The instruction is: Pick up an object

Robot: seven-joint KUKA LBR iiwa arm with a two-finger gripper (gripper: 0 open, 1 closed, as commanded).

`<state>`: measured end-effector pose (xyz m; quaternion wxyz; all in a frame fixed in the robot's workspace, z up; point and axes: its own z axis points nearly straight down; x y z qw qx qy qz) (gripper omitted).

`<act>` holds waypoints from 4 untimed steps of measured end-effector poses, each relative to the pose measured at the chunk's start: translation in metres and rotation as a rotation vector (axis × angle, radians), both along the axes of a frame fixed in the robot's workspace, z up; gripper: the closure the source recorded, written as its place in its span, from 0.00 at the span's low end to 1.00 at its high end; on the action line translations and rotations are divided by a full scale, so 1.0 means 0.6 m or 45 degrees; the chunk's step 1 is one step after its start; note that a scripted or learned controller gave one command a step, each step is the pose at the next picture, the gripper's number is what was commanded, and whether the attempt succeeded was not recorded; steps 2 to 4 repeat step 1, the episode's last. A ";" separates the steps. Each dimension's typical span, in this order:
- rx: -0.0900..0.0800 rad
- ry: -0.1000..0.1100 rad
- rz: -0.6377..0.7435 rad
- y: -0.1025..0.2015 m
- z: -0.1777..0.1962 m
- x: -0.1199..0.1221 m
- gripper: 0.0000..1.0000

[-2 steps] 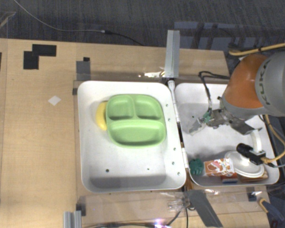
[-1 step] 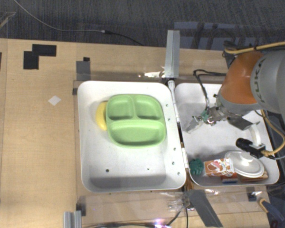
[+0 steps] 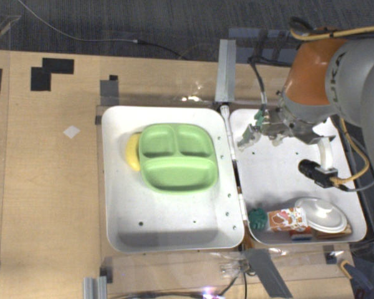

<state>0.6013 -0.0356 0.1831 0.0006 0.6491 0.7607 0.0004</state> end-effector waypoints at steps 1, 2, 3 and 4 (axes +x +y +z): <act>-0.002 -0.009 -0.090 -0.114 -0.161 0.014 0.00; -0.002 -0.009 -0.090 -0.114 -0.161 0.014 0.00; -0.002 -0.009 -0.090 -0.114 -0.161 0.014 0.00; -0.002 -0.009 -0.090 -0.114 -0.161 0.014 0.00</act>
